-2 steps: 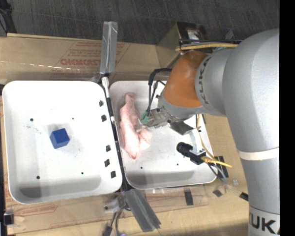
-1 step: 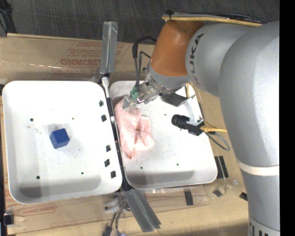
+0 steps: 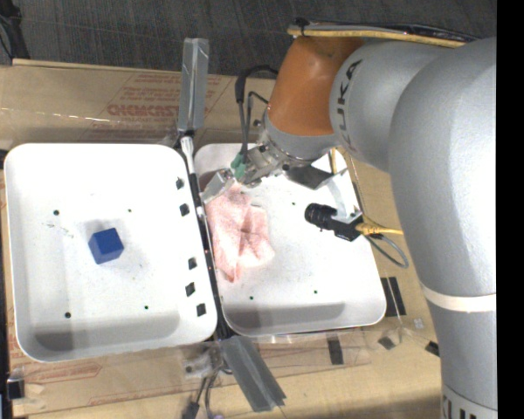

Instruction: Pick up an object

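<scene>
Nearest to us, along the front edge of the bench (image 3: pixel 122 378), stand the near walls of the two bins. In the left bin (image 3: pixel 113 308) we see a blue cube (image 3: pixel 106 244) sitting alone on the floor, well apart from every wall; we judge it small, light and stiff, with flat faces that would take a squeeze from opposite sides. In the right bin (image 3: pixel 319 278) lies a pink cloth (image 3: pixel 240 234), crumpled into a long heap just beside the wall shared with the left bin, running from about the middle of the bin toward its far corner. We take it to be very light, soft and limp, with no fixed shape: it will sag and trail when lifted, and a shallow pinch may catch a single layer that slips free. We think the best hold is on a raised fold or ridge in the thick of the bundle, pressed down enough to gather several layers, not on a thin edge. Farther back, the gripper (image 3: pixel 243 171) hangs over the far end of the cloth, close to or touching it; we cannot tell whether it is wide or narrow, nor whether it has any cloth in it. Beyond it the arm's orange band (image 3: pixel 310 85) rises above the far rim.
</scene>
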Robot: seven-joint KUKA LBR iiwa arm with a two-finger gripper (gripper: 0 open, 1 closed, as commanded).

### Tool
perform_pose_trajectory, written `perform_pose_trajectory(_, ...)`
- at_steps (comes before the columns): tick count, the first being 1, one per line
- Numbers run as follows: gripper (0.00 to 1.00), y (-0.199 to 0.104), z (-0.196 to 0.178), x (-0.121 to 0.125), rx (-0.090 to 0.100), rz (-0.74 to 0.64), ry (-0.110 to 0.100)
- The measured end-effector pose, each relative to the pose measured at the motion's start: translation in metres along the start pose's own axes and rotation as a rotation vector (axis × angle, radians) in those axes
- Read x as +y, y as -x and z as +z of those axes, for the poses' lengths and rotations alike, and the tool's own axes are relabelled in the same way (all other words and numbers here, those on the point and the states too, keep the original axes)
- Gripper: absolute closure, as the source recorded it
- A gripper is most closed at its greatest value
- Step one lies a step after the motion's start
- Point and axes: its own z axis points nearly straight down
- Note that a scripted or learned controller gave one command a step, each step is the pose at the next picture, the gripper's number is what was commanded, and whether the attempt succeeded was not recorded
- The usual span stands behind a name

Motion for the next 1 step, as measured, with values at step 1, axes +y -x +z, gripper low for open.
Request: perform_pose_trajectory(1,0.00,0.0656,0.0561,-0.0500,0.001,0.106,-0.003)
